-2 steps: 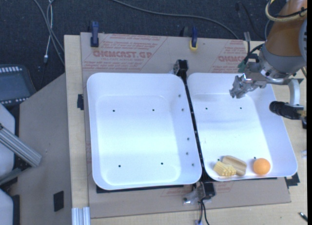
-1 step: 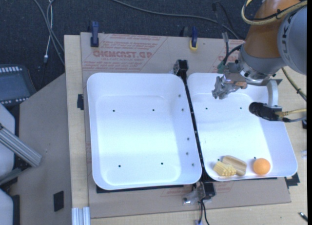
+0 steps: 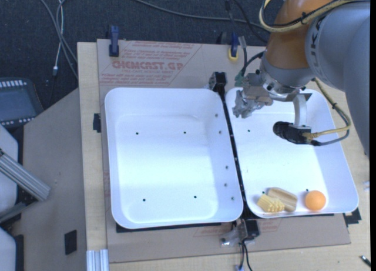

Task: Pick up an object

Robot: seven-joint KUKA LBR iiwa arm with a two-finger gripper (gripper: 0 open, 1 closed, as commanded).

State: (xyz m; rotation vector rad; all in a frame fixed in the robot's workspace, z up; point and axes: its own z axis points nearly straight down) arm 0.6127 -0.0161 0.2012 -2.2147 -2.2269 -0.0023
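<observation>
Camera view, looking down at a slant: much of the arm (image 3: 329, 34) is cut off at the right and top edges, and its bulk covers the far corner of the right bin (image 3: 329, 164). The gripper (image 3: 247, 104) hangs over that bin's far left corner, near the divide with the left bin (image 3: 117, 146); whether it is spread or pressed together cannot be told. An orange ball (image 3: 315, 200), a tan roll (image 3: 283, 194) and a yellow corn piece (image 3: 270, 204) lie close together at the right bin's near edge, well apart from the gripper.
</observation>
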